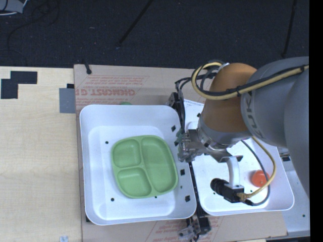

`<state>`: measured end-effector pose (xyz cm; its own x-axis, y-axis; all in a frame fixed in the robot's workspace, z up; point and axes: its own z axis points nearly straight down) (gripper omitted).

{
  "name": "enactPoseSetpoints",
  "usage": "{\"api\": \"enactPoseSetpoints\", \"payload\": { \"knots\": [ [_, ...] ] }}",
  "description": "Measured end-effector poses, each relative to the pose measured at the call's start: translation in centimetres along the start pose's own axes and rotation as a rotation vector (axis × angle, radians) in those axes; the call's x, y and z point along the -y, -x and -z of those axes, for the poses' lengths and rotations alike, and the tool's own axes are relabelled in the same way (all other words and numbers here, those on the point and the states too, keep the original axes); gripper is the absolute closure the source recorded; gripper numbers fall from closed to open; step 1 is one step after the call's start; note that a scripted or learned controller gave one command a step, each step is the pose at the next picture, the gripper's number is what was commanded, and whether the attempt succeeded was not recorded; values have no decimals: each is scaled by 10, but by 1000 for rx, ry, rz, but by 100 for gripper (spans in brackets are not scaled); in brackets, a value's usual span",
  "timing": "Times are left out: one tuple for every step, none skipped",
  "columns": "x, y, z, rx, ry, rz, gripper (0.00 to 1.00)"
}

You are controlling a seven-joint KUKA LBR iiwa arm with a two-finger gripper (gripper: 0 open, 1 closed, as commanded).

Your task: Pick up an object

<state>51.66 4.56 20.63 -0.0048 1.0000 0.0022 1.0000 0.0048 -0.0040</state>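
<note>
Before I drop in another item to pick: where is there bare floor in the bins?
Left bin: bare strips between the green divided plate and the walls, widest along the left wall. Right bin: crowded; the arm overhangs it, with an orange ball near the right wall.

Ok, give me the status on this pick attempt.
Done: the arm is over the right bin. In hand: nothing visibly lifted; the gripper sits low by the divide between bins. Left: the green divided plate lies flat in the left bin, and a small orange object rests in the right bin.
</note>
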Motion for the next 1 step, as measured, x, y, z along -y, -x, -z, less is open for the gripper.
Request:
{"api": "enactPoseSetpoints", "payload": {
  "knots": [
    [-9, -42, 9, 2, 1, -2, 100]
  ]
}}
